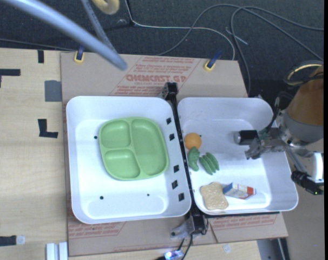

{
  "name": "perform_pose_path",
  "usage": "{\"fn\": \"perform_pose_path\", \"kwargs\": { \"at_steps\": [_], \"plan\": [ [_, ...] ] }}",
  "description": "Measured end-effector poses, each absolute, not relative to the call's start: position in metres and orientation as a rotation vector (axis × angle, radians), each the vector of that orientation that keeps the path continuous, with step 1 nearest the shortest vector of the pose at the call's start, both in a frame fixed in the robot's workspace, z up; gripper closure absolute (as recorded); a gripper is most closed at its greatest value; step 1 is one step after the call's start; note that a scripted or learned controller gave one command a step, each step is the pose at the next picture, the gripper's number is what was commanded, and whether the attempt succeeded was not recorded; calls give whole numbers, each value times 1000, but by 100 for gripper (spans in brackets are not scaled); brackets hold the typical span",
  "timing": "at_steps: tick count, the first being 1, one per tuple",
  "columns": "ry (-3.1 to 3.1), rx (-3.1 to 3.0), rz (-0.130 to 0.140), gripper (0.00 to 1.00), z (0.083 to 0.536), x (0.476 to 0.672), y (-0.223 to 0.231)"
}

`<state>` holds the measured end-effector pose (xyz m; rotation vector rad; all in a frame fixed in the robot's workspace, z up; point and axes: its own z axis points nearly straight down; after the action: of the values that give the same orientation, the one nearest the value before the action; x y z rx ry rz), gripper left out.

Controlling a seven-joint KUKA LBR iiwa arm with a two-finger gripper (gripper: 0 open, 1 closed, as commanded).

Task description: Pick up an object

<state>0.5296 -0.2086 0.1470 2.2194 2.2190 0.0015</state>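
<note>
The tool (249, 145) sits low over the right bin (229, 108), and its finger ends are too small and dark to tell whether they stand apart or together. The arm (307, 110) behind it is cut off toward the right, so its upper links go unseen. The printing on the small carton (240, 190) is too fine to read, and the counter (23, 161) runs out of frame at left and bottom.

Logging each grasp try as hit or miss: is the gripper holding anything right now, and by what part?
Nothing is held. The gripper is over the right bin, apart from the orange, green vegetables, bread and small carton.
</note>
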Motion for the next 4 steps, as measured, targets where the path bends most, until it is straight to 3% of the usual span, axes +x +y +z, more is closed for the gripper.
{"fn": "perform_pose_path", "kwargs": {
  "at_steps": [2,4],
  "plan": [
    [2221,2218,2,100,227,534,-205],
    [2230,2217,-1,100,220,533,-94]
  ]
}}
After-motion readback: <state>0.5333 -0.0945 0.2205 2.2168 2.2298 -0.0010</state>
